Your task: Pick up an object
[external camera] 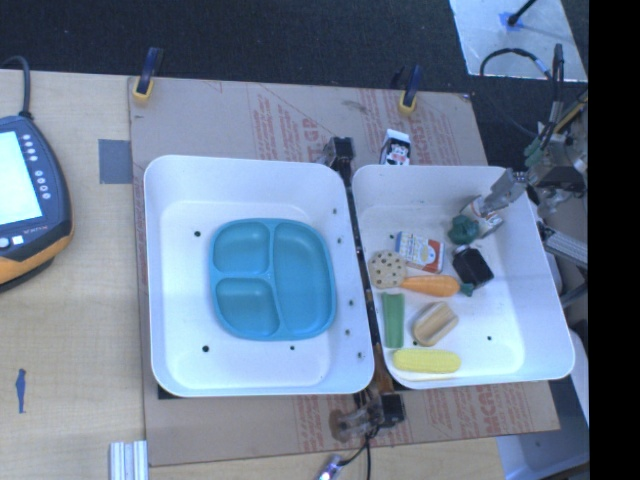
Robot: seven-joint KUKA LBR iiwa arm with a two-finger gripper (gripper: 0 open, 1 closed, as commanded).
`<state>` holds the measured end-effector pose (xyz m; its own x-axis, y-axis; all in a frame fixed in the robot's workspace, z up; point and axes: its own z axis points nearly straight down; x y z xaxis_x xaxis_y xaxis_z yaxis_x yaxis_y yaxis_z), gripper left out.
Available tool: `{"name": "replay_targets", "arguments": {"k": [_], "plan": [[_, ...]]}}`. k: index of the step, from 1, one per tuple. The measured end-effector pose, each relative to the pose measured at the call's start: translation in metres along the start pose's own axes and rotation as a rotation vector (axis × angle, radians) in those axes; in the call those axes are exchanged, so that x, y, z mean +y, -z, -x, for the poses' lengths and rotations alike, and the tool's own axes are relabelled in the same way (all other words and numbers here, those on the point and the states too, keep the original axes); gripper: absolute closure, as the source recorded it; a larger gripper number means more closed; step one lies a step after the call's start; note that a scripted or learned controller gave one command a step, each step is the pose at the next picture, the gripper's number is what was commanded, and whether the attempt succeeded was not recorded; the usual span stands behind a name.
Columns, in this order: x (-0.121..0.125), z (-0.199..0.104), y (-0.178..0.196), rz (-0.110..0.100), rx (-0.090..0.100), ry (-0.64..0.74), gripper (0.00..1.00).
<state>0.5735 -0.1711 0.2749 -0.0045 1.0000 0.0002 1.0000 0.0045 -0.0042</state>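
Gripper [466, 226] angles down-left over the right bin [520, 353].

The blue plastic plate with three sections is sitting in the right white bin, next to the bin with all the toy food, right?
Not quite. The camera view shows the blue plastic plate with three sections in the left white bin, not the right one. The toy food, like the orange carrot and yellow corn cob, lies in the right white bin beside it.

The arm [545, 168] comes in from the right, wrist angled down and leftward, gripper [476, 218] low at its tip, pointing into the scene.
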Motion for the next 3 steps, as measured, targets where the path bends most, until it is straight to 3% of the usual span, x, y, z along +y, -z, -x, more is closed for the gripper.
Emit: {"name": "replay_targets", "arguments": {"k": [1,2,3], "plan": [[0.033,0.041,-0.121,-0.002,-0.001,0.0,0.0],[0.076,0.034,-0.184,-0.001,-0.002,0.002,0.0],[0.083,-0.006,-0.183,-0.002,-0.001,0.003,0.0]]}}
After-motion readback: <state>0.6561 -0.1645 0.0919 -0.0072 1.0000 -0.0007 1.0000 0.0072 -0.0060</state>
